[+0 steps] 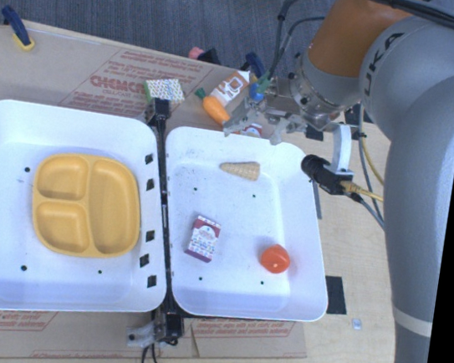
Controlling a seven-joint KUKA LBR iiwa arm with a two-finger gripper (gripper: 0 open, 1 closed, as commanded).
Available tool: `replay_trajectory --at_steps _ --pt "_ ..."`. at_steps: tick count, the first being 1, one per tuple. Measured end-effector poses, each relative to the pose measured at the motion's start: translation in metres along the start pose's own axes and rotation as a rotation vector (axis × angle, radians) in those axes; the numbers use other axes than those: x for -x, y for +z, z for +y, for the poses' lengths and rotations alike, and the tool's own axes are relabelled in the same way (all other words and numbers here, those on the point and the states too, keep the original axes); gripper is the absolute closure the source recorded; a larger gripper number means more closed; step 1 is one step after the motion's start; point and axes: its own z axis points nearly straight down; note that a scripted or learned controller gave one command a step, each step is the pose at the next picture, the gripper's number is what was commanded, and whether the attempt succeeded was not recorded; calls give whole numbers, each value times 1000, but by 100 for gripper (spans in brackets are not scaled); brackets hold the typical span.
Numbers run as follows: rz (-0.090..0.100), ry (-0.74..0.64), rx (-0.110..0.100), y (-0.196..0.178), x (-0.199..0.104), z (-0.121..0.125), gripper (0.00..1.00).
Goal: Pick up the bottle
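We see the bottle (225, 96) near the top middle of the frame. It lies tipped on the brown cardboard (108, 74), outside the bins, just above the top edge of the right bin (305, 256). It has a white body with a label and an orange end that points down and to the left.

The gripper (263, 123) hangs just to the right of the bottle, over the bin's top edge. We cannot tell what its grasp is like, because the metal parts there are small and blurry. We see nothing caught in it.

We think the job is at the reaching step. To do it well, we would slide a little toward the upper left so we sit right over the white body, not the orange end. We would turn the wrist so we squeeze across the thin side of the bottle. Then we would go straight down and stay off the bin's rim.

The cone (241, 169), the little red box (203, 238) and the orange ball (275, 259) lie inside the right bin, out of our way. The yellow tray (86, 204) sits in the left bin (4, 143).
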Motion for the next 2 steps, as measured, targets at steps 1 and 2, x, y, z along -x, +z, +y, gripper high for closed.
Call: replay_trajectory --at_steps 1,2 --pt "1 -15 -3 134 27 -40 0" --pt "2 146 -3 184 0 -34 0"
